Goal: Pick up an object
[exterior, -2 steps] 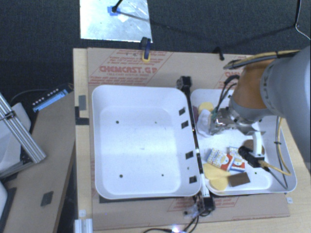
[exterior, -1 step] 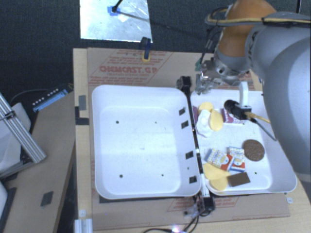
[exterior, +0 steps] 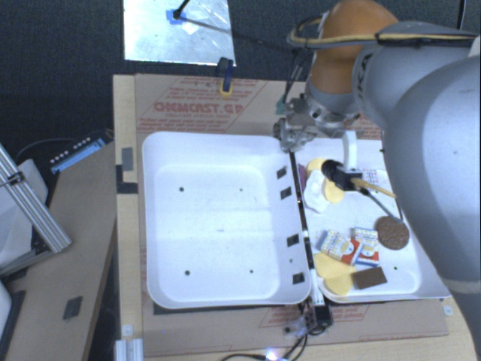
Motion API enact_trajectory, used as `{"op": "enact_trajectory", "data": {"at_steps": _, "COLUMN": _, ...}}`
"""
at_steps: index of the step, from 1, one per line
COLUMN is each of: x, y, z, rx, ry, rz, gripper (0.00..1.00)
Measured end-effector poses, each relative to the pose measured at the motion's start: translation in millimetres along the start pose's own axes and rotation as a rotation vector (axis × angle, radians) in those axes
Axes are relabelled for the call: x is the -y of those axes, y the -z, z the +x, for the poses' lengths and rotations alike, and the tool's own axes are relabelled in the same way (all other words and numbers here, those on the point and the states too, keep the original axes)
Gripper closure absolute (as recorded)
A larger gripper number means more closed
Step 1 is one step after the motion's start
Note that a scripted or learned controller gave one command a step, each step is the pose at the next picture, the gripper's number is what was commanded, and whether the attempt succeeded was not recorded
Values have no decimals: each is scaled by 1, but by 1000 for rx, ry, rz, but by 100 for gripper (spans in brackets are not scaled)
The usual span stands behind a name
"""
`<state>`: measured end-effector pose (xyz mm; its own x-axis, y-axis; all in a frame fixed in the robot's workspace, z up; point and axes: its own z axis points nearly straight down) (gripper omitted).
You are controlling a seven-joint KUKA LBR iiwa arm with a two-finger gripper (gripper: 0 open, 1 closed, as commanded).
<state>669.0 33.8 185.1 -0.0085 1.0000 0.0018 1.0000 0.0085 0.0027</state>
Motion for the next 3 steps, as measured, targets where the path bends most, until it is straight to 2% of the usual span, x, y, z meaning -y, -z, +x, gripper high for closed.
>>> {"op": "enact_trajectory", "data": {"at_steps": 1, "x": 28, "y": -1, "z": 14, "rx": 2, "ry": -3, "rz": 3, "gripper": 100}}
{"op": "enact_trajectory", "data": {"at_steps": 2, "x": 16, "y": 0, "z": 55, "rx": 1, "ry": -1, "rz": -1, "gripper": 100}}
{"op": "enact_trajectory", "data": {"at_steps": 3, "x": 23, "y": 8, "z": 90, "rx": 0, "ry": -1, "rz": 1, "gripper": 100}}
